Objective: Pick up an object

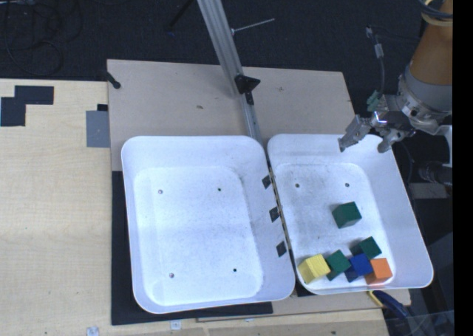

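Claw (367, 136): two-finger type, seen in the camera view above the far right corner of the right bin (319, 151). Fingers are spread apart with nothing between them, so the state is recorded as released. One fingertip (347, 142) hangs over the bin's far rim; the other sits further right, near the bin's right edge.

Candidate objects, all lying in the right bin:
- Green cube (346, 214), alone near the bin's middle, well apart from the rest.
- Cluster in the near right corner: yellow cube (313, 267), second green cube (338, 262), blue cube (361, 265), orange cube (380, 270), third green cube (366, 247), packed touching or just beside one another.

Left bin (148, 157): no blocks are seen in it.

Step in hand, as judged: approach, with no object yet engaged. The lone green cube is judged the better target, since free space is left on all sides for both fingers. The jaws would best be centred over it and squared to two opposite faces before descent. The cluster is best avoided, since neighbours could be struck.

Arm pose: the grey wrist, below the orange band (436, 43), enters from the right, held high, with the claw angled down toward the bin.
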`<state>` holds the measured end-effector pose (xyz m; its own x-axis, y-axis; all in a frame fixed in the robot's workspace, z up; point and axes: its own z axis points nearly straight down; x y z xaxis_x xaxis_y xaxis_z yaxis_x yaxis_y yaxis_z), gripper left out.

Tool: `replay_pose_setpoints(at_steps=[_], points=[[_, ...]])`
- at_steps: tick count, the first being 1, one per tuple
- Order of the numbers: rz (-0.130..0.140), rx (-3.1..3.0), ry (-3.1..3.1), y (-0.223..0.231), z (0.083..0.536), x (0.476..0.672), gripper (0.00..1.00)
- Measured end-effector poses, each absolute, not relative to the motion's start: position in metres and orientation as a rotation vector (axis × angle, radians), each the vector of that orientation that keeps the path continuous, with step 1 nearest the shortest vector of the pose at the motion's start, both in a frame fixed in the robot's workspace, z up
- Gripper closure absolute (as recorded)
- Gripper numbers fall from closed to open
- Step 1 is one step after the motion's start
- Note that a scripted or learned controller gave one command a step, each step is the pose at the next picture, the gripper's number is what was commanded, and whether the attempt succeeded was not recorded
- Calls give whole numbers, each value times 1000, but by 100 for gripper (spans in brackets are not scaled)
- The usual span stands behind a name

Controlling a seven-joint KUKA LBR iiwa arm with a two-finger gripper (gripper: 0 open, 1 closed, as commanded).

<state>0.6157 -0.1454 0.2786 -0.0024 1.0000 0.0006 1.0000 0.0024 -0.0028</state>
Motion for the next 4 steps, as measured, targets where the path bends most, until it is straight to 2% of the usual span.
replay_pose_setpoints(at_steps=[1,2,3,4], points=[[-1,-2223,-2219,-181,90,571,0],[-2,-2217,-2226,-133,92,583,0],[-1,-2226,-2220,-130,92,569,0],[-1,-2226,-2217,-165,92,525,0]])
